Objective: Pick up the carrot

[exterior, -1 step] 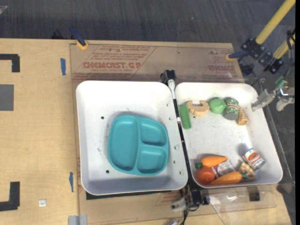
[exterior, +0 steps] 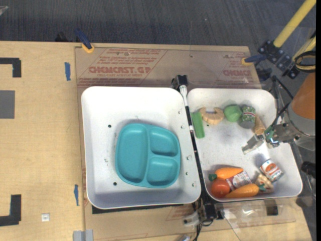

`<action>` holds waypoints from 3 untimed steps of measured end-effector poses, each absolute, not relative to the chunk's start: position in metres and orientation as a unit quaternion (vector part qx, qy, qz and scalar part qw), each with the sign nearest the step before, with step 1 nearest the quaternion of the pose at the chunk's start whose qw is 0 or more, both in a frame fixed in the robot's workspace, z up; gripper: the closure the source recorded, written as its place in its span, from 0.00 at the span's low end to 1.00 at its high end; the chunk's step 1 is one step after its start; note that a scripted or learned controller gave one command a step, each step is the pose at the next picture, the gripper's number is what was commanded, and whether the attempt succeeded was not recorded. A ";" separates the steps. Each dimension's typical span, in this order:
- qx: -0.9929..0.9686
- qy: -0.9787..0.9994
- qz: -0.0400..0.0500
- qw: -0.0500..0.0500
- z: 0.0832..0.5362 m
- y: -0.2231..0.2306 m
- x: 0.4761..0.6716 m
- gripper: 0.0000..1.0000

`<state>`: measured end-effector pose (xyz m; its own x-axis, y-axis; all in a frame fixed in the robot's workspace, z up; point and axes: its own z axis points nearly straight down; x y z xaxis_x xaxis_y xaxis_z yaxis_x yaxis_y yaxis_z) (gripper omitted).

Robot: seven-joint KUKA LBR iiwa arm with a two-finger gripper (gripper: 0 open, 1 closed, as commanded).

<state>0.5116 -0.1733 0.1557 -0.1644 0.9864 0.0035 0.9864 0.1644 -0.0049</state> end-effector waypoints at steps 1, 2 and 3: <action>-0.592 -0.806 -0.002 -0.002 0.092 -0.125 0.481 0.00; -0.768 -0.640 -0.002 -0.001 0.185 -0.051 0.489 0.00; -0.774 -0.633 -0.001 -0.001 0.094 -0.107 0.481 0.00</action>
